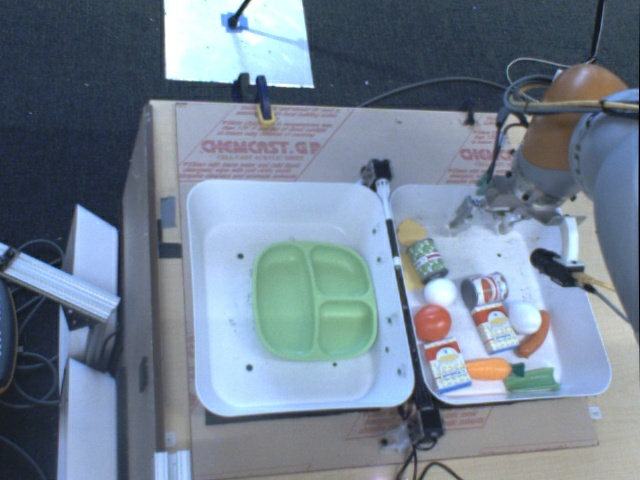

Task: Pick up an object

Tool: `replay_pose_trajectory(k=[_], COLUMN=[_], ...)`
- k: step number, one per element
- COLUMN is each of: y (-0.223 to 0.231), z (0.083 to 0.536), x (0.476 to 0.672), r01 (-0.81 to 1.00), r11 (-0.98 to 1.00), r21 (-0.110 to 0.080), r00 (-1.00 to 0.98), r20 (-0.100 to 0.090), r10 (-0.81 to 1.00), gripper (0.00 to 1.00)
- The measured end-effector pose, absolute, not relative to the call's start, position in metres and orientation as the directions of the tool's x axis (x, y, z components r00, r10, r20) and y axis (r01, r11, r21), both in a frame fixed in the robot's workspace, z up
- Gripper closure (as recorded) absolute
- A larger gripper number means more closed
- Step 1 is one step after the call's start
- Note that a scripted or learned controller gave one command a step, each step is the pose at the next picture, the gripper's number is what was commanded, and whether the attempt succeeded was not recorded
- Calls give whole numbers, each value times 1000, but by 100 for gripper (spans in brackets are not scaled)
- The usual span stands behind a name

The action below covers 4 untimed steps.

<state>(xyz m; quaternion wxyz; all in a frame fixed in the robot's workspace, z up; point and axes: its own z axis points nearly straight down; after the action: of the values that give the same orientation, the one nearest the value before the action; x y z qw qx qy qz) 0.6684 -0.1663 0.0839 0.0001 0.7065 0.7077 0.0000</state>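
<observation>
We see two bins (200,268) side by side on the bench (300,143), and from largest to smallest the count runs so: one green tray (315,300) with three compartments lying alone in the left bin, then in the right bin (590,363) two cartons (447,364), two cans (484,289), two white eggs (439,291), one tomato (432,322), one carrot (488,369), one sausage (534,335), one yellow piece (410,233) and one green piece (535,377). The gripper (487,211) hangs over the right bin's far end, at about twelve o'clock of the pile, and nothing shows between its fingers; whether they are spread or closed we cannot tell from this slant. No particular object is named, so any of the small things will serve, and they all lie toward six o'clock from the gripper. We judge the step in hand to be choosing a target and coming down on it. To do it well we would favour a thing with free sides: the green-labelled can at about seven o'clock from the gripper lies nearest, though it touches the yellow piece, while the red-labelled can stands a little apart from its neighbours. The cartons, carrot and green piece crowd the near end, so a descent there risks pushing several things at once. We would centre over the chosen body and close across its narrow width.
</observation>
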Motion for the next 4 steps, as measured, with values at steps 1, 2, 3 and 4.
replay_pose_trajectory(k=[1,2,3,4], y=[-116,-116,-116,-128], z=[85,96,96,85], x=[669,670,670,669], r01=[1000,1000,1000,1000], r11=[5,7,7,1], r21=[1,5,5,2], r00=[-5,-7,-7,-1], r20=[1,-1,-1,-1], r10=[1000,1000,1000,1000], gripper=[0,100,0,0])
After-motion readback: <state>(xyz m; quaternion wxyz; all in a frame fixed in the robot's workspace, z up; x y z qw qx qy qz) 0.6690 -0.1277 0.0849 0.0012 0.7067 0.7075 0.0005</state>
